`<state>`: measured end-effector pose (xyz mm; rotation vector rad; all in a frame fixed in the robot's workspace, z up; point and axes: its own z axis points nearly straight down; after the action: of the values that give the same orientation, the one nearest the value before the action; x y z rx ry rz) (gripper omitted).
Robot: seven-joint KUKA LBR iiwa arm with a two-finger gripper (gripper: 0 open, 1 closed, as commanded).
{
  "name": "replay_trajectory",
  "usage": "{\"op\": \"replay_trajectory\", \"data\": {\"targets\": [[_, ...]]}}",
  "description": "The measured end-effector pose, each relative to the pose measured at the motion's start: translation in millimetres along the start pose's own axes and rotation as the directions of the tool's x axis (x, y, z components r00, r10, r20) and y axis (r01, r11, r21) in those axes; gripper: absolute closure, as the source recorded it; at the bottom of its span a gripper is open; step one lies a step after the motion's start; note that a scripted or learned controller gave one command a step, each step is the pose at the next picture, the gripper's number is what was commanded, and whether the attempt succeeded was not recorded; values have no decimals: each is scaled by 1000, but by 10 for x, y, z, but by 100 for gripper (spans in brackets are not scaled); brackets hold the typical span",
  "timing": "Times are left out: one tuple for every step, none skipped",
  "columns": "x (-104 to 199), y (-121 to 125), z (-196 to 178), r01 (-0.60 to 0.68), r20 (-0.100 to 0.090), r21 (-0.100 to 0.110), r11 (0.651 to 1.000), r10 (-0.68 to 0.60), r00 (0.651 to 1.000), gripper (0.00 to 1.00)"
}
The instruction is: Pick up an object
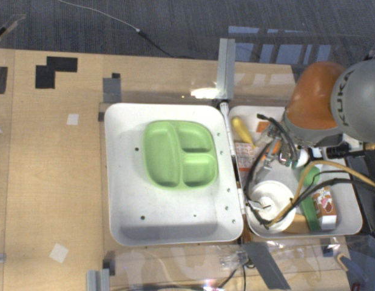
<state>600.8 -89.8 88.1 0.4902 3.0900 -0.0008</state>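
The arm (333, 102) is hanging right over the right bin (356, 223), its grey and orange bulk covering most of the far end, with black cables looping down across the clutter. The claw (283, 153) seems to be somewhere in that tangle of metal and wire near the middle of the bin, but I can't tell how it's set or whether it has anything in it. So to my eye this is the reaching stage, with nothing lifted clear yet.

There's plenty to go for down there: a yellow banana-shaped piece (241, 129) at the far left corner, a white round bowl (273, 200) at the near end, a green flat item (309, 193) beside it, and a small printed carton (324, 204) toward the right wall. The left bin (124, 223) holds a green divided tray (178, 153), well apart from the arm.

Next it needs to settle squarely on one item, close firmly, and rise straight without snagging those cables
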Motion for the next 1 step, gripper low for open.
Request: {"op": "replay_trajectory", "data": {"targets": [[114,-31,-7,-49,4,-1,999,49,999,0]]}}
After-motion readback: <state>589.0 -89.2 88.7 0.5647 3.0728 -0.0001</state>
